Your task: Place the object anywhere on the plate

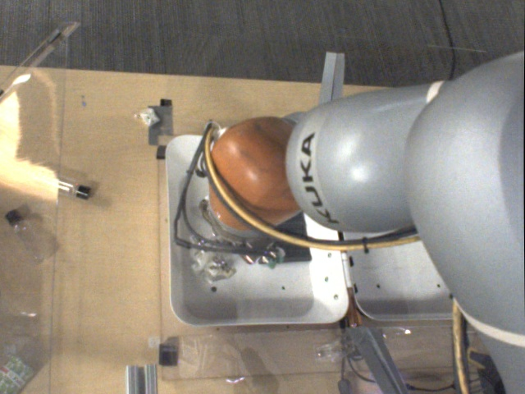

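Arm (385, 179) fills the right, orange band (254, 179) low over the left bin (246, 310). Gripper (217, 257) sits under the wrist at the bin floor; I can't tell its state. Object and plate are hidden from me, so I can't place them. I judge we're mid-reach, grasp or release. Next: lift clear, verify.

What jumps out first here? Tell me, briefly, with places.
The big grey KUKA arm fills the right side, reaching in over the left white bin. Its orange band sits at the centre, looped by a yellow cable. Below it, small cluttered parts lie near the bin's left wall.
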{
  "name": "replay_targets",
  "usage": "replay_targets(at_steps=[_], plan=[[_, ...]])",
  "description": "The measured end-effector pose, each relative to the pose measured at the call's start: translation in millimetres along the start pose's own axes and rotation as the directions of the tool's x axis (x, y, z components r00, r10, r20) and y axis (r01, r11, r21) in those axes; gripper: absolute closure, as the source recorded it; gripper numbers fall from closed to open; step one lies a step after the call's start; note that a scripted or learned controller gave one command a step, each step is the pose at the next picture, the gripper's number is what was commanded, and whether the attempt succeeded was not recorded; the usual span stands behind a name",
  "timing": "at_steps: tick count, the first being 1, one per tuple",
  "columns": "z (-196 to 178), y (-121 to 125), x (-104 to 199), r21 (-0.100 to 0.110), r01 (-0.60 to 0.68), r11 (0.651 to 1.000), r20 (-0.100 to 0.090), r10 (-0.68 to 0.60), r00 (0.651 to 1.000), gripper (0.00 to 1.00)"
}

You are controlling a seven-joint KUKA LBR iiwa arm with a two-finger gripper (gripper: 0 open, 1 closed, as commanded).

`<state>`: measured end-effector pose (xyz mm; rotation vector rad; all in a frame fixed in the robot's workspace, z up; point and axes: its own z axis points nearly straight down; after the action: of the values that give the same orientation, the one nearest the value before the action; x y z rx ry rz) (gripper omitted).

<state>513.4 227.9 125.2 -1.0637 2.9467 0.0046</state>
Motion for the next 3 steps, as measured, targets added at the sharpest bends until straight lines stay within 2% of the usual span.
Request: replay_targets(at_steps=[1, 2, 3], plan=[[-101.5, -82.1, -82.7, 0.002, -0.257, 0.966, 0.003, 0.257, 0.966, 1.0], [-7.1, -46.1, -40.8, 0.001, -0.392, 0.92, 0.0, 0.392, 0.92, 1.0], [-24.0, 10.6, -1.6, 0.0, 0.001, 1.0, 0.001, -0.001, 1.0, 1.0]])
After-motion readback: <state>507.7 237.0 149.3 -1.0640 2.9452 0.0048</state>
